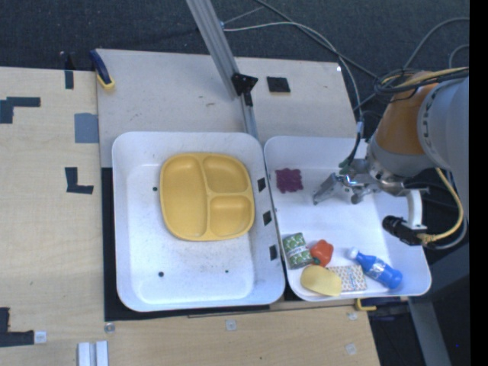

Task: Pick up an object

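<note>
The desk (46,204) is pale wood marked with dark tape squares, and a lighter board (168,97) lies under the two white bins; beyond its far edge the floor is dark carpet crossed by cables. A grey metal bar (213,36) slants down from the top edge to the gap between the bins. A blue-and-yellow clamp (101,70) sits at the board's far left corner.

The left bin (130,227) holds a yellow plate (207,196) with three compartments, lying flat toward the bin's far side.

In the right bin (358,219), a purple block (289,179) lies near the far left corner. Along the near edge, left to right: a green patterned packet (296,248), an orange-red piece (322,252) touching it, a yellow lump (321,281), a flat speckled card (351,277) and a blue bottle (377,271) with a white cap, lying on its side.

The tool (328,193) hangs over the right bin's middle, right of the purple block, its fingers seemingly spread and holding nothing, though they are small and blurred. The arm (415,128) enters from the right.
</note>
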`<state>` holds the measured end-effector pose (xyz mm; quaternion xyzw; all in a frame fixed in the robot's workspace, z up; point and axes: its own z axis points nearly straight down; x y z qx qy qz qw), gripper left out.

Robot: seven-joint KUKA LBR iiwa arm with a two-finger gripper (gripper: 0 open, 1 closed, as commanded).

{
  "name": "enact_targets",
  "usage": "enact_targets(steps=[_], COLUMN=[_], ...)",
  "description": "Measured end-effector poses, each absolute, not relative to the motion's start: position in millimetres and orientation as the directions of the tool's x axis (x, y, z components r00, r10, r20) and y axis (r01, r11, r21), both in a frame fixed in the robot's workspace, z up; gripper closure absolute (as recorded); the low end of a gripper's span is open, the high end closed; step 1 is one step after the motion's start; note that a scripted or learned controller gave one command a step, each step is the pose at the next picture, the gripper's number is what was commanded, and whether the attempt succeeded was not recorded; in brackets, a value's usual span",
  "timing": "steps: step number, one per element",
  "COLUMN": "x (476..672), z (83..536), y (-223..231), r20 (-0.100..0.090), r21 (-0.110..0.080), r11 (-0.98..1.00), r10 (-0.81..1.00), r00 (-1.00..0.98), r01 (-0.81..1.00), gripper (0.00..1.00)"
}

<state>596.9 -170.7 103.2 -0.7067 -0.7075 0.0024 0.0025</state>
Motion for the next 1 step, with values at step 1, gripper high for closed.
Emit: enact_targets(steps=[1], x=[598.3], z=[117.0], y=[-170.3], r20=[0.0], r21=[-0.003], r11=[0.002], r10=[1.0], r00=[-0.002], r01=[1.0], gripper=[1.0])
